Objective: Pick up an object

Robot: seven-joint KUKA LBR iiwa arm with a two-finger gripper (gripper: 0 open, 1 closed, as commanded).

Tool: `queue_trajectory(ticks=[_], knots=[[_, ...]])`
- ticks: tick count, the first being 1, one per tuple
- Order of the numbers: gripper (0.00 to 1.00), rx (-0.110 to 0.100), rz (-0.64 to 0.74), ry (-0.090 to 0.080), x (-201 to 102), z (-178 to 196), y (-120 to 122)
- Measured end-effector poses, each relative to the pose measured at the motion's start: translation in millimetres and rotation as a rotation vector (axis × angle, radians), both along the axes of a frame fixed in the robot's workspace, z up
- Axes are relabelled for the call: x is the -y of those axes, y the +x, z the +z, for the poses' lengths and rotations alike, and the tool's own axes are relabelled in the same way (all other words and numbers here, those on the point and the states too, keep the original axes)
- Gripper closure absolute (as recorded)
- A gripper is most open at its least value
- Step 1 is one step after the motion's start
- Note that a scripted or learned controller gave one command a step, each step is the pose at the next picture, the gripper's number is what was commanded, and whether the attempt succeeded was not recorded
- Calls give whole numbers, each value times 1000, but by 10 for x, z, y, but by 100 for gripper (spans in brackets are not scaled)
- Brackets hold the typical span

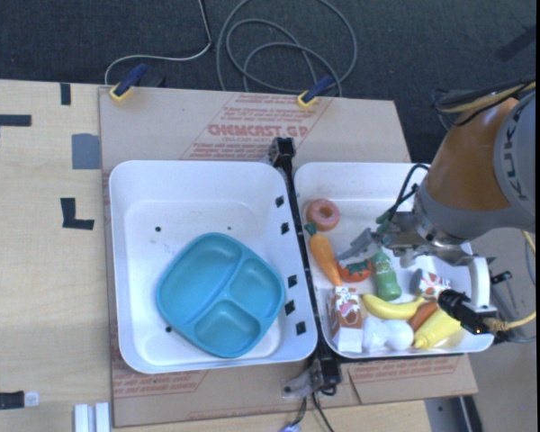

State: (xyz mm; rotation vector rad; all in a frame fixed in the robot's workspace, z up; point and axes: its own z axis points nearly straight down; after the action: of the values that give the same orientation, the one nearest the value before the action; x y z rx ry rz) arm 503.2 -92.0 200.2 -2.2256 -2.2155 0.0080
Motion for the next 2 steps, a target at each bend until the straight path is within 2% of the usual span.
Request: queue_trajectory(ticks=[1, 2], knots=[[0, 10, 4, -4, 42, -1189, 294], [100, 10, 5, -1, 34, -1034, 302]])
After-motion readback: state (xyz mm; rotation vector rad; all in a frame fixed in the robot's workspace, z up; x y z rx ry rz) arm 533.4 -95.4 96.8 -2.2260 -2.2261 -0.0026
